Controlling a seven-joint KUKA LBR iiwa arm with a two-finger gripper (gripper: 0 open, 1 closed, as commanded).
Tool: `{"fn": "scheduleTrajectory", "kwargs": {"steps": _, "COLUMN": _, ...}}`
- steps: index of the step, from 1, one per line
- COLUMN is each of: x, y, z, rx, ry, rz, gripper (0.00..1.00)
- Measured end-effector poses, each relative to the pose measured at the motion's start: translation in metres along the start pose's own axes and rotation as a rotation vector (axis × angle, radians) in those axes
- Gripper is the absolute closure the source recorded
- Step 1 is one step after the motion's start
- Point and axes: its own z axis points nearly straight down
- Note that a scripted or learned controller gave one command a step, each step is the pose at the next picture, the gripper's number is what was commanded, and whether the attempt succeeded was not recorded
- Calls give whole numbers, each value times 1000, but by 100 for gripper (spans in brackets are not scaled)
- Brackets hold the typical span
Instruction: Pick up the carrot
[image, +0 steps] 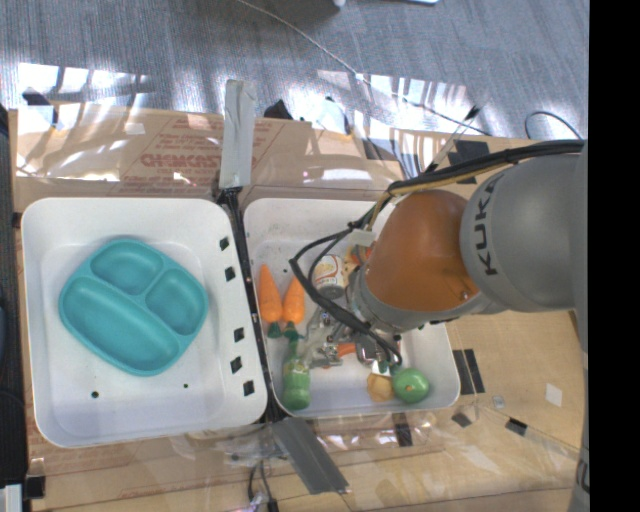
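Near the right bin's (440, 390) front edge lie a green round toy fruit (410, 384) and a green plastic bottle-shaped item (296, 384); the metal two-finger gripper (335, 340) sits mid-bin, opening not discernible, nothing visibly held; the orange tapered plastic carrot (270, 295) lies along the left wall, likely light, rigid, slick; grasp mid-body, across its width; the turquoise divided plate (133, 305) occupies the left bin (40, 330).

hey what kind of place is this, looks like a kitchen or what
Probably a robot lab bench, not a kitchen: a grey and orange robot arm over two shallow white plastic bins, taped cardboard beneath, small toy-like foods including orange carrots.
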Motion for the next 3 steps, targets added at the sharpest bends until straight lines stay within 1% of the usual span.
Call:
{"fn": "scheduleTrajectory", "kwargs": {"steps": 1, "x": -14, "y": 84, "z": -67, "rx": -3, "ry": 1, "rz": -103, "gripper": 100}}
{"fn": "scheduleTrajectory", "kwargs": {"steps": 2, "x": -15, "y": 83, "z": -75, "rx": -1, "ry": 2, "rz": -107, "gripper": 100}}
{"fn": "scheduleTrajectory", "kwargs": {"steps": 3, "x": -58, "y": 111, "z": -64, "rx": -2, "ry": 4, "rz": -363, "gripper": 100}}
